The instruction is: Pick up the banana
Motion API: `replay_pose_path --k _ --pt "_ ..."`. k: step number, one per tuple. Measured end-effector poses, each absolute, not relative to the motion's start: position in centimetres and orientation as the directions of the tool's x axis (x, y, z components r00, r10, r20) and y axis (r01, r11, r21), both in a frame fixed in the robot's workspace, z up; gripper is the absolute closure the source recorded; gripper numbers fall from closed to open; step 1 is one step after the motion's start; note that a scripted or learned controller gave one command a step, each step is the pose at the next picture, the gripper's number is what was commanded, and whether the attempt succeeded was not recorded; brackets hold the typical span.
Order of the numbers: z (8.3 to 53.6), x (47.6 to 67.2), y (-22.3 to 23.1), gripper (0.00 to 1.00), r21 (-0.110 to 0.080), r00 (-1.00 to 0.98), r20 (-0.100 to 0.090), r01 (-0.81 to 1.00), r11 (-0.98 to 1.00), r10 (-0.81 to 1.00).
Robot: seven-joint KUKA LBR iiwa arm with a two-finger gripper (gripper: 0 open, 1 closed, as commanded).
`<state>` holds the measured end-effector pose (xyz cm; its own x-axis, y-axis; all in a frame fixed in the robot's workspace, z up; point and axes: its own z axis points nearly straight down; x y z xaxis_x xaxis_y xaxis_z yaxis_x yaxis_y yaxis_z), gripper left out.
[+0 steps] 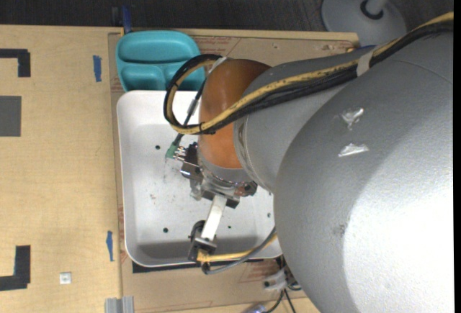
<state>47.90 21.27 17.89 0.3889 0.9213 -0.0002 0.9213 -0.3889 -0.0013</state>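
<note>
One white bin (144,189) can be made out clearly, at the middle left, and its floor is bare white apart from a few dark specks and faint scuffs. Its right side and everything past it on that side of the bench (57,160) are hidden under the bulky grey arm (360,175), which reaches in from the right and is cut off by the picture's edges. The orange band (220,114) above the wrist hangs over the far middle of the bin. Below it the gripper (193,169) points down at the bin floor, seen almost end-on from above. Its working end is covered by its own body, so I cannot tell whether it is spread, pressed together or pinching anything. A small greenish bit (175,152) sits just beside its left side, too small to identify. I cannot tell where the banana lies, given how much the arm covers. A teal tray (155,56) sits at the bin's far edge; whether it rests on the rim or just behind it is unclear, and a looping cable crosses its right end. The bench to the left is plain brown board with black tape marks (14,63) and short blue strips (97,67). A grey round stand (349,9) is on the dark floor at top right, partly behind the arm.
</note>
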Motion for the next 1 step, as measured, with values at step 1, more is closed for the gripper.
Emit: replay_pose_path --k 1 --pt "8.79 48.03 22.64 1.0 0.001 0.139 0.005 0.99 -0.139 0.99"
